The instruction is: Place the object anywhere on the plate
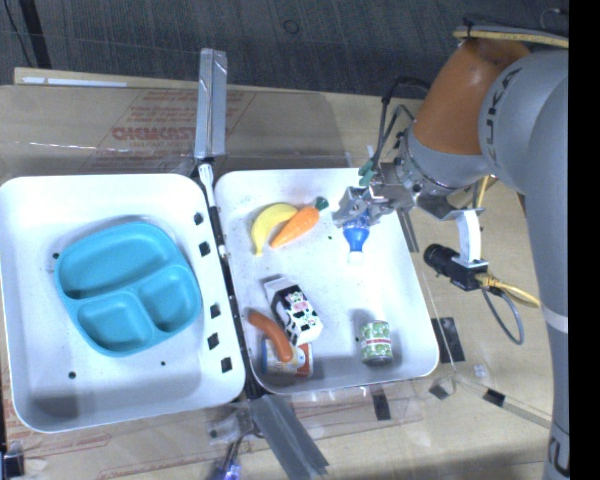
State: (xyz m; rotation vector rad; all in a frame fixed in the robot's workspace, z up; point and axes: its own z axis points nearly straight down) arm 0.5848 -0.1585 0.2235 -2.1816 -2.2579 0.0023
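The blue three-compartment plate (120,290) lies in the left bin (20,268). My gripper (358,220) hangs over the upper middle of the right bin (415,278), just right of the carrot. A small blue cup-like object (356,238) sticks out below its fingertips, and the gripper looks shut on it. The object is about level with the bin's upper half, well to the right of the plate.
In the right bin a yellow banana (267,223) and an orange carrot (298,224) lie side by side at the top. A black-and-white cow toy (300,315), a sausage (272,334) and a small green can (376,340) sit near the front. A metal divider post (210,108) stands between the bins.
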